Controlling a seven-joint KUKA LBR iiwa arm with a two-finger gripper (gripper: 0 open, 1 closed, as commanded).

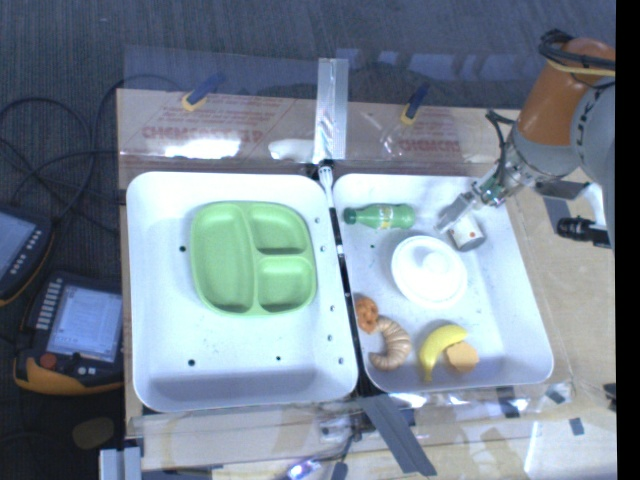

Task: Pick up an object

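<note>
Nearest me, at 5 o'clock in the right bin (536, 313), the banana (436, 342) curls around a tan block (463, 357). A croissant-shaped piece (393, 342) and a small orange lump (367, 313) sit at 7 o'clock, crowded against the divider, which I judge makes them awkward to reach. At the centre the white round dish (429, 266) lies flat and alone.

Farther back, at 11 o'clock, the green bottle (380, 216) lies on its side. Its long axis runs 9 to 3 o'clock, and what looks like the cap points to 9. It has open floor on both long sides, so I would treat it as the likeliest pick.

Farthest, at 1 o'clock, the end effector (455, 212) hangs slanted over the bin, just beyond the dish and off the bottle's 3 o'clock end. I cannot tell whether it is open or closed, and nothing shows in it. The left bin (150, 298) carries only a green divided plate (252, 256).
</note>
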